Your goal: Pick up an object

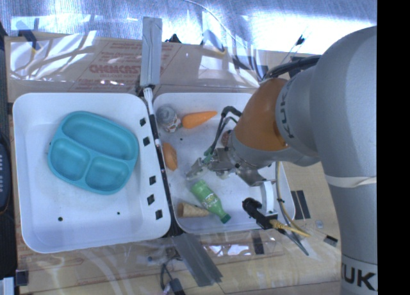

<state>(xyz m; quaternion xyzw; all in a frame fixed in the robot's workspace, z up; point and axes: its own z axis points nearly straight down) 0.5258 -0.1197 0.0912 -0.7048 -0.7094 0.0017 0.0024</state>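
Arm [333, 108]: grey bulk with the orange band, highest thing over the bench, reaching in from the right over the right bin [192, 140].
Cone [192, 210]: brown, lying flat near the front wall of the right bin, its wide end beside the green bottle's lower half.
Green bottle [210, 200]: lying on its side on the bin floor. Long axis runs from upper left to lower right in the view. Judged the likeliest pick, being nearest the tool.
Gripper [196, 168]: over the middle of the right bin, tip pointing left.
Jaw state: cannot tell, as the tip is too small and cluttered to read.
Key relation: the bottle's upper-left end lies just in front of the gripper tip, camera side, apart from it. Nothing seen held.
Height over floor: cannot tell.
Next move (judgement): short shift toward the camera, jaws set across the bottle's long axis.
Orange lump [169, 156]: against the left wall, left of the gripper, second candidate.
Carrot [198, 119]: behind the gripper, lying left to right.
Grey object [168, 118]: just left of the carrot.
Blue plate [93, 152]: in the left bin [38, 210], well apart from the gripper.
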